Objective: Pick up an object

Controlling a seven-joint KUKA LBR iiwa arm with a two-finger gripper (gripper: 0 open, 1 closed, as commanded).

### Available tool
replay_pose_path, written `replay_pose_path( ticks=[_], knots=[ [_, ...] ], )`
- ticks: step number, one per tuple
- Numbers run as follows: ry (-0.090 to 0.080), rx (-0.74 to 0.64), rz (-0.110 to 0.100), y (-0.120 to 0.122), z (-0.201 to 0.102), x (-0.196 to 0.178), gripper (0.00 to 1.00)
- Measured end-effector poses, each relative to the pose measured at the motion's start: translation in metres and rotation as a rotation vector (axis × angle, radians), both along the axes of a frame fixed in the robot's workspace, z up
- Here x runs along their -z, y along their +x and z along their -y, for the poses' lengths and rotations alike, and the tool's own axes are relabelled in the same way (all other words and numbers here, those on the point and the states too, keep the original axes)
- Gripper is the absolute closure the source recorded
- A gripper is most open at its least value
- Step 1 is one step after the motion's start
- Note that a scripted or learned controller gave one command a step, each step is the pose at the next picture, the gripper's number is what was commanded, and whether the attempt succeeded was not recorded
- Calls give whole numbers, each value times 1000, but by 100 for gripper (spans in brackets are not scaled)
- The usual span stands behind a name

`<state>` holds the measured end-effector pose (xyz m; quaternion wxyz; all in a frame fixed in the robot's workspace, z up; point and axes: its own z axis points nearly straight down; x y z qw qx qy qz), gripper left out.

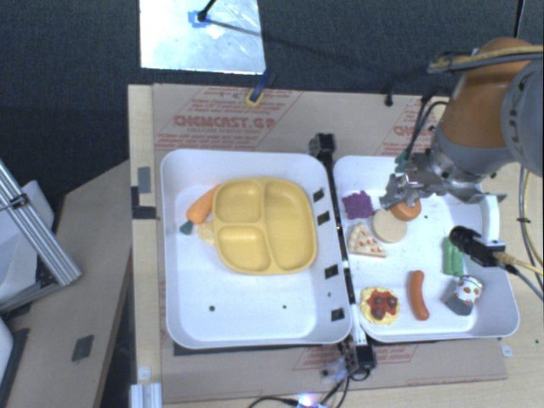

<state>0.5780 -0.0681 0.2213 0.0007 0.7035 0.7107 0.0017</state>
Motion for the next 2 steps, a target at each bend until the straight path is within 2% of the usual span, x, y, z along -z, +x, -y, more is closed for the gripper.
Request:
replay_pose_path(
  ticks=[1, 2],
  knots=[
    [0, 3, -3, 1, -25, 6, 100],
    [-1, 9, -3, -12, -25, -2, 100]
  ],
)
